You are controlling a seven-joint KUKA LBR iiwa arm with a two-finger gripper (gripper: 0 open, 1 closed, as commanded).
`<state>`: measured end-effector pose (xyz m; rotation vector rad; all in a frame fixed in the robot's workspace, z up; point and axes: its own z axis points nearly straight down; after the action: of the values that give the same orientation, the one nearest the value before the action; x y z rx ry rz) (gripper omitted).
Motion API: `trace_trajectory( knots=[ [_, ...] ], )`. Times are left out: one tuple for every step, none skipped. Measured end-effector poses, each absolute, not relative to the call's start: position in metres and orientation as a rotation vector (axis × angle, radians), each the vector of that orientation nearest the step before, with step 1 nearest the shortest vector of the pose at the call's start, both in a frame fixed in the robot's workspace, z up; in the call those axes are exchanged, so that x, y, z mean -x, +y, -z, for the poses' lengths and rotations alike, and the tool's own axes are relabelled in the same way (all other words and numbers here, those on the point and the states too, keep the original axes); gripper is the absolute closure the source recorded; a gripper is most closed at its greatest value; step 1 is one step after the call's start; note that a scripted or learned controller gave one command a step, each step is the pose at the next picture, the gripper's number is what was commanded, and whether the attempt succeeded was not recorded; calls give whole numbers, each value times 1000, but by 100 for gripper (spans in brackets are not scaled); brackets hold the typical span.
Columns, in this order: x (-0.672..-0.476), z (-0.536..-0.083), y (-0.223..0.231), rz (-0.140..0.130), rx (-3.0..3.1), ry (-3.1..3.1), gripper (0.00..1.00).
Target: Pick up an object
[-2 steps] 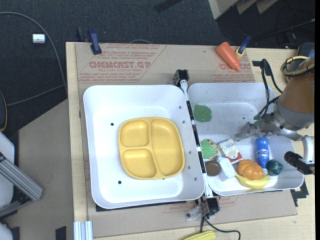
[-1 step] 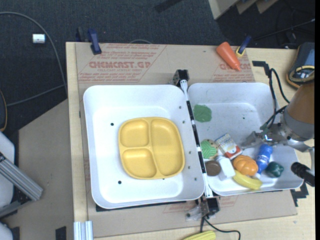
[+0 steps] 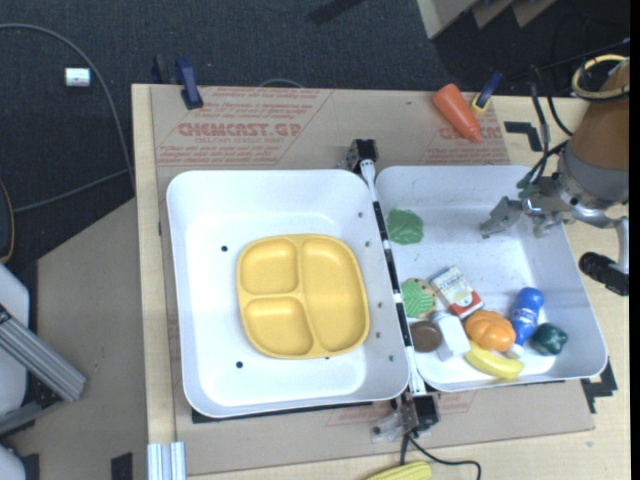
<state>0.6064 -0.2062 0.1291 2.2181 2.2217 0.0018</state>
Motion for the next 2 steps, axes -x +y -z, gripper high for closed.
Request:
trace_trajectory(
  knots=[
    [-532, -90, -220, -3, -2225, 2231, 0],
    [-656, -97, -219, -10, -2217, 2228, 0]
  ],
)
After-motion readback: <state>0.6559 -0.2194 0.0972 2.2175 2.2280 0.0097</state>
